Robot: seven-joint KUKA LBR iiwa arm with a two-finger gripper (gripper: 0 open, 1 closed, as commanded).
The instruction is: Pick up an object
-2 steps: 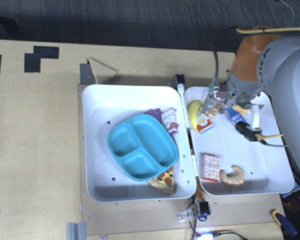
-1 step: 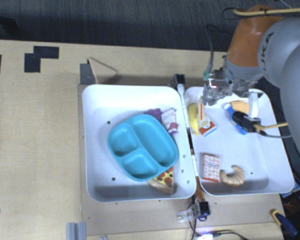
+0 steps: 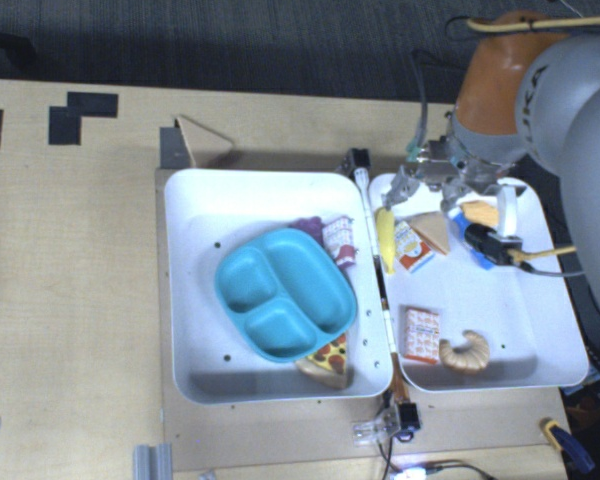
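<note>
Croissant [image 3: 467,351] clear; tool [image 3: 450,190] fingertips indistinct

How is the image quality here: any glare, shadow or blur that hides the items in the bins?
Camera view: even overhead light, soft overall focus. The left bin floor shows mild glare, with shadow along its near wall. The blue tray reads clearly. The arm looms large and blurry, and the claw is indistinct above the right bin.
</note>
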